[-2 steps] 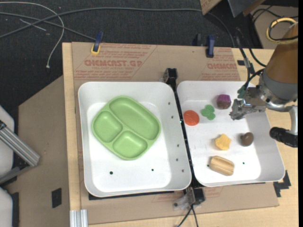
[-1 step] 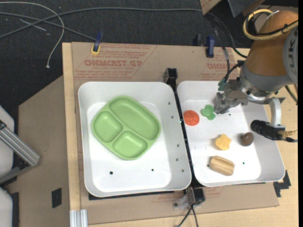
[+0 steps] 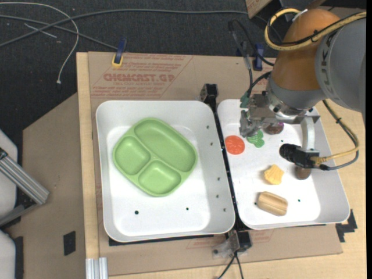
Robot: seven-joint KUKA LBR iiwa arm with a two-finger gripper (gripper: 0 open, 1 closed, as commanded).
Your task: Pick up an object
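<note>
Arm low over the right bin, gripper (image 3: 254, 124) hovering by a small green toy!

Finger state: cannot tell from here. The knobbly green plastic piece (image 3: 256, 138) lies upper left in the glossy white right-hand bin (image 3: 325, 211), beside a flat orange-red disc (image 3: 235, 145); a lumpy yellow chunk (image 3: 274, 174) and tan bread-like roll (image 3: 272, 203) sit lower. A smooth pale-green three-compartment plate (image 3: 154, 156) rests in the left white bin (image 3: 116, 217), on brown cardboard (image 3: 145, 74) over dark carpet.

Divided plate (image 3: 154, 156) in left bin (image 3: 107, 205)
</note>
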